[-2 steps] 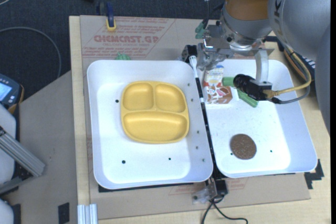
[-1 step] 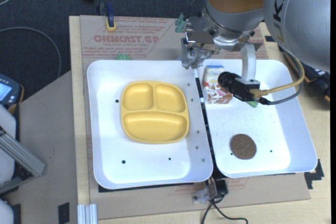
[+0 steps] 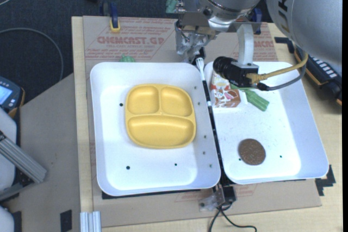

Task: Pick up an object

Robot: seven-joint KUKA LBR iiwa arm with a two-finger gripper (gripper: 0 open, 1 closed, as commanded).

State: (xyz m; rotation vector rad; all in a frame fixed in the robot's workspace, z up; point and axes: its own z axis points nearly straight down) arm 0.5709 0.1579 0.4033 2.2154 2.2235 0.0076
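My gripper (image 3: 188,49) hangs below the grey and orange wrist, over the back rim where the two bins meet. A yellow divided plate (image 3: 160,116) lies in the middle of the left bin (image 3: 109,160). In the right bin (image 3: 296,133) a red and white patterned packet (image 3: 224,93) lies at the back left, just right of the gripper and nearer the front. A green piece (image 3: 256,100) rests beside the packet. A brown round disc (image 3: 252,151) sits near the bin's front. Nothing shows in the gripper's grasp.
A black cylinder (image 3: 230,71) with a yellow cable hangs over the right bin's back, partly covering the packet. Brown cardboard (image 3: 136,35) lies under the bins. A blue and yellow clamp (image 3: 114,16) stands at the cardboard's back left.
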